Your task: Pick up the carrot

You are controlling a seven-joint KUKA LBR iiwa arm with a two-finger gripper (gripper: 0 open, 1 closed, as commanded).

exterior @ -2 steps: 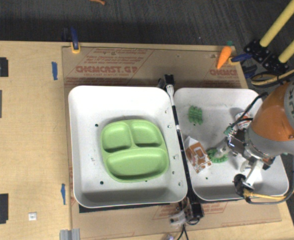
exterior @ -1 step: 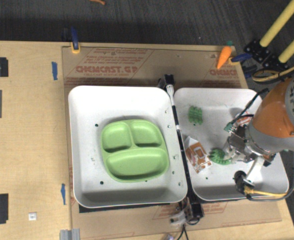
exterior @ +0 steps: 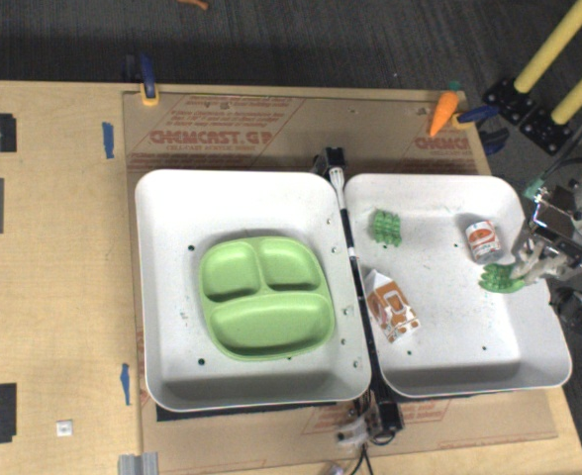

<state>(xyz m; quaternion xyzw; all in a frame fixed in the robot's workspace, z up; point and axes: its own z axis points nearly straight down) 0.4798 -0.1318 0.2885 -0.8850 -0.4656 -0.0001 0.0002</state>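
Camera view. Gripper sits low at the right bin, over its right-hand wall. How wide it stands, and whether it has hold of anything, cannot be told: the tip is a tangle of grey metal against the white. A green leafy piece lies right at the tip, touching or nearly so.

Risks, as judgement:
- Wrong object. The gripper is at the green piece, not at anything orange. A close here would likely take the green piece or the small can just beside it.
- Reach. The only carrot-like thing lies outside the right bin, beyond its far rim. A pick planned inside the bin would come up without it.
- Wall contact. The gripper is hard against the right bin's wall and could catch or shift the bin.
- Misidentification. The carrot candidate lies next to a blue clamp and may be part of it.

Carrot, tentative: orange, tapered, narrow end pointing toward the right bin, resting on the bench just past the bin's far rim. Small in frame, surface detail unreadable. Well apart from the gripper.

Also in the right bin: green block, printed packet.
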